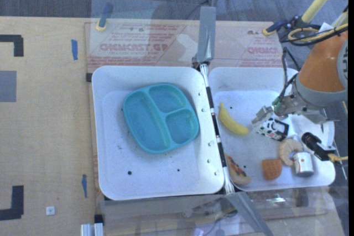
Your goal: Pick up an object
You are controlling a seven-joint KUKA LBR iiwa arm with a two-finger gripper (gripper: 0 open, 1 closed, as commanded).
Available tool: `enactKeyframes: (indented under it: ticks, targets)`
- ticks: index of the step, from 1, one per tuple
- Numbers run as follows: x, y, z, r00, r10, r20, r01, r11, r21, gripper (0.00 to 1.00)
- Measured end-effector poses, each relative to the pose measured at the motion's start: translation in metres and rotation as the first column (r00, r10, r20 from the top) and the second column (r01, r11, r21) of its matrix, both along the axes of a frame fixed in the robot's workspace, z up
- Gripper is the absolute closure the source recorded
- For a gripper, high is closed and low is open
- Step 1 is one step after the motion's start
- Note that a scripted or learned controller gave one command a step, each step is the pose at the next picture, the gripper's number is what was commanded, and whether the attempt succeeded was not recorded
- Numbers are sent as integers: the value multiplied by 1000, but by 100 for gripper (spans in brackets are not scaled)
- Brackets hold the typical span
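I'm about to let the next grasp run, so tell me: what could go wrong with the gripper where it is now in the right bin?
The gripper hangs close above a small black-and-white patterned object, with the yellow plastic banana just to its left: a descent might knock either aside. The round tan bagel-like ring, silver metal can and orange block lie crowded together, so a grasp there could snag two. The bin's right wall lies close to the arm.
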State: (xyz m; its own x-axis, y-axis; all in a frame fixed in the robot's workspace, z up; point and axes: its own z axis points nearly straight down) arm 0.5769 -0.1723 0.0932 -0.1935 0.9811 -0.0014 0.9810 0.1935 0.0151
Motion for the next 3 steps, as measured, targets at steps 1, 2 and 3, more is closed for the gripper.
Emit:
enactKeyframes:
  ticks: [1, 2, 3]
  targets:
    - [-45, -19, 1, 1000, 9, 4, -9, 1000, 4, 0]
    - [-52, -16, 0, 988, 156, 2, -156, 988, -4, 0]
    - [-62, -23, -2, 971, 239, 3, -239, 971, 12, 0]
